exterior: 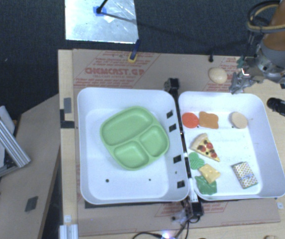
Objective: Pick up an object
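the end effector [238, 85] hangs over the counter [112, 68] just past the far rim of the right bin [269, 133]; whether it is apart or together i cannot tell. in that bin lie a red disc [190, 119], a toast slice [209, 120], a tan round [239, 120], a pizza slice [205, 147], cheese [209, 173] on green leaves [206, 185] and a patterned packet [244, 175]. the left bin [90, 183] holds a green divided tray [134, 137].

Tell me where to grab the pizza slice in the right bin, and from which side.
Grip the pizza slice across its two long edges, near the wide crust end, coming straight down from above. It lies flat on the right bin floor, and bare floor along those edges should give the gripper room.
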